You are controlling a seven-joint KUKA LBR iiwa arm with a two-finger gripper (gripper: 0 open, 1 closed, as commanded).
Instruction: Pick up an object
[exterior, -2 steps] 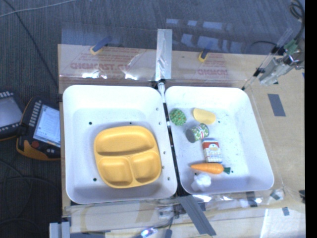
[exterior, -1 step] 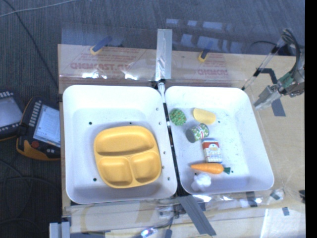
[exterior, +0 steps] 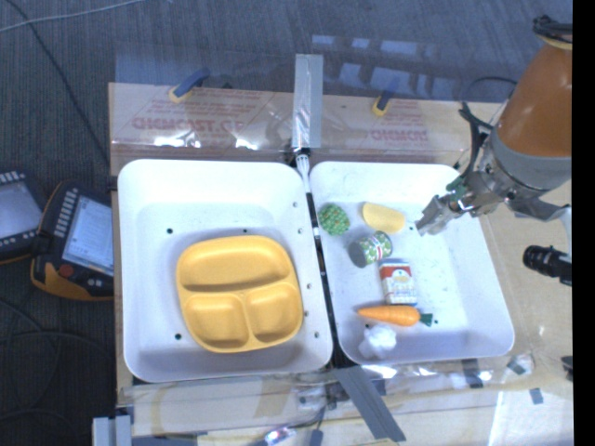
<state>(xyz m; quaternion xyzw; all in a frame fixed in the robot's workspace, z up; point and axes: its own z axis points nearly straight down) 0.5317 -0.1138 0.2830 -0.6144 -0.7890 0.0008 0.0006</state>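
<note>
Presently the hand hovers over the right bin, just beside the yellow lemon; whether it is wide or narrow I cannot tell. Nothing visible in it.

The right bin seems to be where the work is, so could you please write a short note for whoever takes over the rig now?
Gripper: low over the right bin, beside the yellow piece, with nothing seen between its fingers.
Right bin: green ball, can, carton, carrot, white item.
Left bin: yellow tray.
Done: nothing lifted.
Left: grasp and lift one object.
</note>
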